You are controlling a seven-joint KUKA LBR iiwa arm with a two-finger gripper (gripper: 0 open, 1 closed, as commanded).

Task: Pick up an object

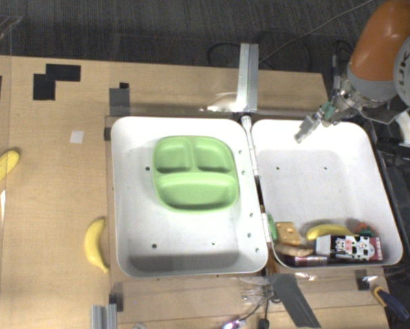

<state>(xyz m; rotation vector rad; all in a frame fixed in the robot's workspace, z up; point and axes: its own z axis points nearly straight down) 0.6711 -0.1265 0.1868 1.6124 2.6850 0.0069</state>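
Observation:
My gripper (306, 130) hangs over the far left part of the right bin (315, 173), near its back rim, and nothing shows in it. Far from it, along that bin's near edge, lie the small objects: a yellow banana (326, 231), a brown toast-like piece (287, 234), a black, white and red box (356, 247) and a flat reddish item (295, 259). The grey arm with its orange band (383, 43) comes in from the upper right.
The left bin (133, 245) holds a green divided plate (193, 171). On the wooden bench left of the bins lie a second banana (94, 244) and a yellow corn cob (1, 170). A metal post (248, 81) stands behind the bins' shared wall.

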